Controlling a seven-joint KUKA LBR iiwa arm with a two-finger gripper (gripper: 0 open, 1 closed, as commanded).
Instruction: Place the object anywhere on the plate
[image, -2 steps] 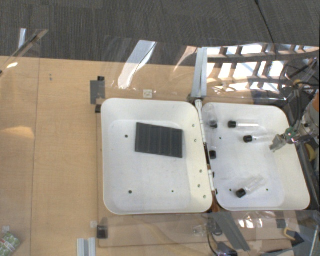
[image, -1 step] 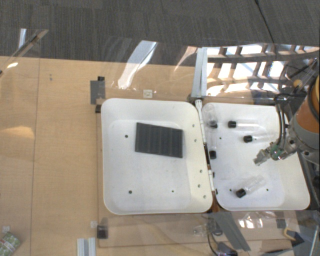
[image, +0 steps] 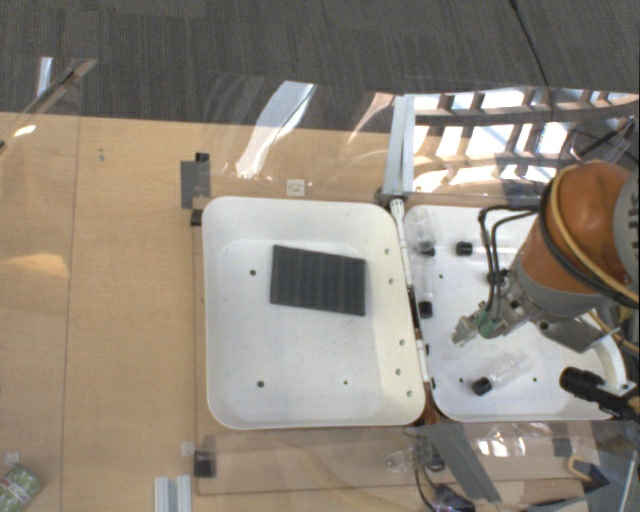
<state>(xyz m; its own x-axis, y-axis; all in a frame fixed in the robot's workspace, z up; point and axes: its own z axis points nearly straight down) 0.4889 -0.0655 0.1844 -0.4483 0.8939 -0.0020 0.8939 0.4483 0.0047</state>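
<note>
Where the arm (image: 590, 240) reaches in: from the right, over the right bin (image: 520, 410), its orange band above the grey wrist.
Hand (image: 470, 328): low over the middle of the right bin, pointing left toward the divide between the 2 bins.
Hand state: cannot tell whether it is clenched or released; nothing is seen gripped in it.
Object: a clear tube (image: 505, 367) with a black cap, lying flat on the floor of the right bin, tilted, cap end toward the near-left. It is just below and right of the hand; whether they touch is unclear.
Plate (image: 318, 280): a dark grey ribbed rectangle, flat in the upper middle of the left bin (image: 300, 415), well apart from the tube, with nothing lying on it.
Other items in the right bin: 1 second clear tube (image: 422, 238) by the top-left corner; 2 small black pieces, 1 near the top (image: 463, 247) and 1 against the left wall (image: 425, 308).
Bins: 2 shallow white trays, side by side, touching along a shared edge.
Surface (image: 100, 300): pale wood, bearing both bins.
</note>
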